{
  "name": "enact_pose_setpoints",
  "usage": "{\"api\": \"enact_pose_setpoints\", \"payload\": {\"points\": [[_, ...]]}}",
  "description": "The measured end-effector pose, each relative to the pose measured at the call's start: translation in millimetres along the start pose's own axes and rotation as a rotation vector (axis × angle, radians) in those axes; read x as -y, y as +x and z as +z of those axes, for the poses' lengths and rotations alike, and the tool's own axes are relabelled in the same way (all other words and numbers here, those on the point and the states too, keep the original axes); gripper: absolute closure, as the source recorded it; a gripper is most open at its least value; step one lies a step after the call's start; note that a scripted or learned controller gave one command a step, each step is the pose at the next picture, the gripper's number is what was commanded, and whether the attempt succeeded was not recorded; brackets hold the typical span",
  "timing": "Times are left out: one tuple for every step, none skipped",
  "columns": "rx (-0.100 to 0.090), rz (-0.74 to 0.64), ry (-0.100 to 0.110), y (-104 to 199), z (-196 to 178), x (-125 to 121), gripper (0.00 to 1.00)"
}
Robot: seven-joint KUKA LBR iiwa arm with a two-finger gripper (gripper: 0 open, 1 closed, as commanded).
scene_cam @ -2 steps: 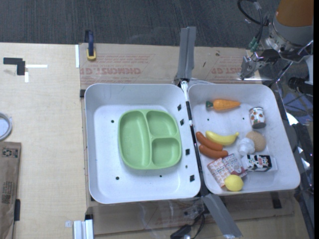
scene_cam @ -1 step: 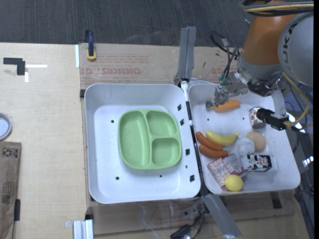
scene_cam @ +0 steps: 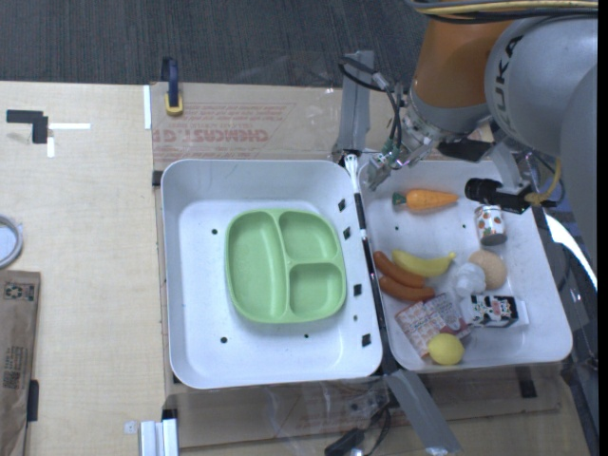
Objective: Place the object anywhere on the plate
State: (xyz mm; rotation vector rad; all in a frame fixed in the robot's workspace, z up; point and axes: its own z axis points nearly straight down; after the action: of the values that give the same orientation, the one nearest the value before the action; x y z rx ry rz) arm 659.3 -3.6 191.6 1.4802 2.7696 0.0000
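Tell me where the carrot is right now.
The carrot lies in the right bin, near its back edge, just below the hand and behind the banana.

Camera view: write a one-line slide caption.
Gripper poised over right bin of toy food; green plate waits in left bin.

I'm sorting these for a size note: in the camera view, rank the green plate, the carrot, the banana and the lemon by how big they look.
Largest to smallest:
1. green divided plate
2. banana and carrot: they look about the same length, so I won't rank them
3. lemon
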Motion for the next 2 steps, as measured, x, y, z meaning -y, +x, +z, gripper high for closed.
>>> {"api": "enact_pose_setpoints", "payload": {"points": [[0.002,-0.188,-0.002,-62.0,-17.2,41.0,1.0],[-0.001,-0.22,0.0,13.9,-1.4,2.8,1.0]]}}
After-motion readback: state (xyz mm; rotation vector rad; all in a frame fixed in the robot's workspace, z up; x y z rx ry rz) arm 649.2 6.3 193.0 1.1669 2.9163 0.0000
